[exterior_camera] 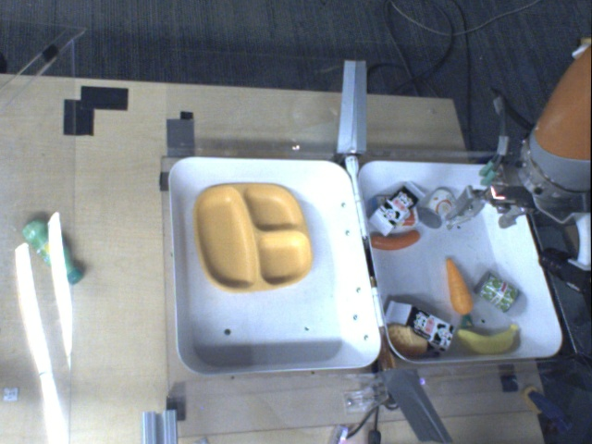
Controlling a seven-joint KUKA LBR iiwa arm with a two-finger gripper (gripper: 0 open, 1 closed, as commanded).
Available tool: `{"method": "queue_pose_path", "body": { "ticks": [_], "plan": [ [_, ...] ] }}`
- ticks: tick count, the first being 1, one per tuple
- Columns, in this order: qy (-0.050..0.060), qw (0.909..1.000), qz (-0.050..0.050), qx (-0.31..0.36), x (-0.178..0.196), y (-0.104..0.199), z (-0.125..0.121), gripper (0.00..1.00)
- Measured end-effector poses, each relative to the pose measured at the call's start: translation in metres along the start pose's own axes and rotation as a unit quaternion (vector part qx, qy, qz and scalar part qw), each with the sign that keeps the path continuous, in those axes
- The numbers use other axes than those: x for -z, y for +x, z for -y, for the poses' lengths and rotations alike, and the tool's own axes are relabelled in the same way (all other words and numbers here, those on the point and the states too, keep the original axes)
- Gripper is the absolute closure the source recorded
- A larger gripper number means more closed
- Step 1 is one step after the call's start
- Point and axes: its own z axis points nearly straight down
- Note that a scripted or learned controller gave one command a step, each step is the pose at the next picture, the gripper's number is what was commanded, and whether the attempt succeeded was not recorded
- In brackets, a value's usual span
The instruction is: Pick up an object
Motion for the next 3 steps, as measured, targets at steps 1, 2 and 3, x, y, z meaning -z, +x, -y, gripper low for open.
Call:
{"method": "queue_pose_path", "body": {
  "ticks": [1, 2, 3],
  "plan": [
    [0.001, 0.9965, 0.000, -0.084, -0.125, -0.021, 0.064, 0.00],
    [-0.003, 0.9989, 0.000, -0.046, -0.157, -0.021, 0.051, 0.00],
    [-0.007, 0.9989, 0.000, -0.046, -0.144, -0.021, 0.047, 1.00]
  ]
}}
